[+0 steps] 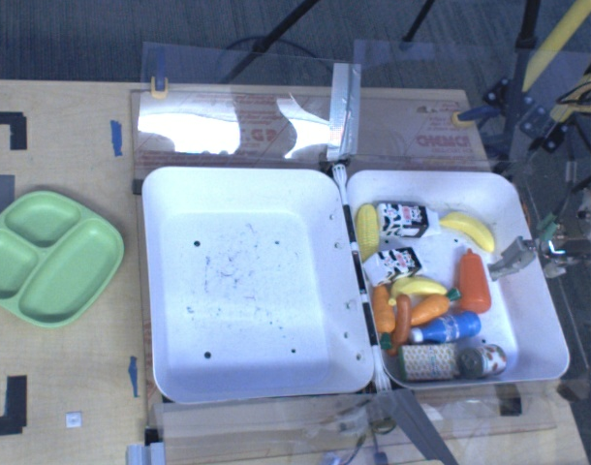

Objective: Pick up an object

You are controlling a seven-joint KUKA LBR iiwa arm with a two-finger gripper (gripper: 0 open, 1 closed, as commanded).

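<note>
The gripper [513, 257] hovered at the right bin's [543, 342] right rim, gripping nothing; whether it was released or clenched I cannot tell. The toys crowded that bin's left half, corn [367, 231] and carrot [428, 309] against the dividing edge, a red bottle [473, 281] nearest the gripper. The left bin [179, 211] offered broad open floor.

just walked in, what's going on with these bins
A robot arm is set to pick one object. Its tool sits at the right bin's right edge, holding nothing yet. That bin is packed with toy food: bananas, corn, carrots, bottles. The left bin and a green tray lie beside it.
</note>
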